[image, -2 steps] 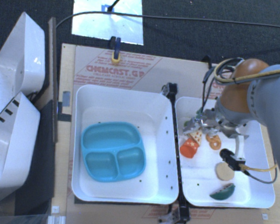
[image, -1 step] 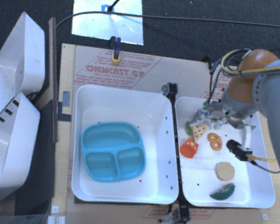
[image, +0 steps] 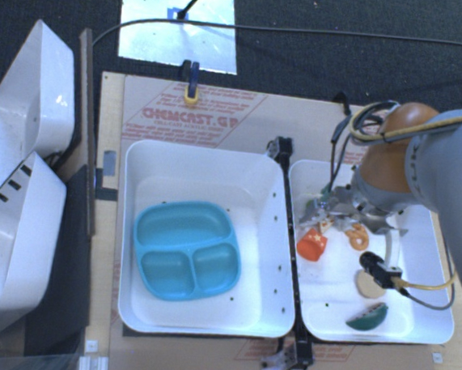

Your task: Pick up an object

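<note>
My gripper (image: 324,215) hangs low over the upper left part of the right bin (image: 430,264), below the arm's orange wrist band. Just under it and to the left lies an orange block (image: 311,246), close to the gripper's tip; whether they touch is unclear. A small orange pretzel-shaped piece (image: 357,236) lies right of the gripper. Nearer the front sit a beige round piece (image: 366,286), partly covered by a black cable fitting, and a green slice-shaped toy (image: 367,315).
The left bin (image: 176,163) holds a blue divided plate (image: 186,249). A black divider (image: 289,226) runs between the bins. A yellow cable (image: 428,285) loops from the arm across the right bin. White containers (image: 20,176) stand off the bench at the left.
</note>
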You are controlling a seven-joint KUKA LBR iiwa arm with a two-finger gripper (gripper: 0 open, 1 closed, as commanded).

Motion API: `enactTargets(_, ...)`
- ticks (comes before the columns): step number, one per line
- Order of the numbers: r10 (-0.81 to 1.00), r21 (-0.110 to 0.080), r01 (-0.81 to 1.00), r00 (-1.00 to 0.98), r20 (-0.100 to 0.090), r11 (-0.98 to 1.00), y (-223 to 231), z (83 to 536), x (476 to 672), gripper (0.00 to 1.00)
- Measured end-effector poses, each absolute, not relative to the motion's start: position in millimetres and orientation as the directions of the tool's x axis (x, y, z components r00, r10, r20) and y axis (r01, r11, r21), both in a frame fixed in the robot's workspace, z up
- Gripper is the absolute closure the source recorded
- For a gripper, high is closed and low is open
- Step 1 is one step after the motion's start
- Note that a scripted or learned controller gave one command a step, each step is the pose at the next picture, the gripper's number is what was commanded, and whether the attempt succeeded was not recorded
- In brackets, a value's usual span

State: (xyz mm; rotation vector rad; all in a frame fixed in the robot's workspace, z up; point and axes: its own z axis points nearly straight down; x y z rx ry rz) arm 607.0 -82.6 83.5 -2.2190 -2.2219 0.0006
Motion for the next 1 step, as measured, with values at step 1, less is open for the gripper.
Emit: enactTargets(1,1.0,0.002,1.0,-0.001,0.0,0.001,-85.2,84.5,625.7,0.0)
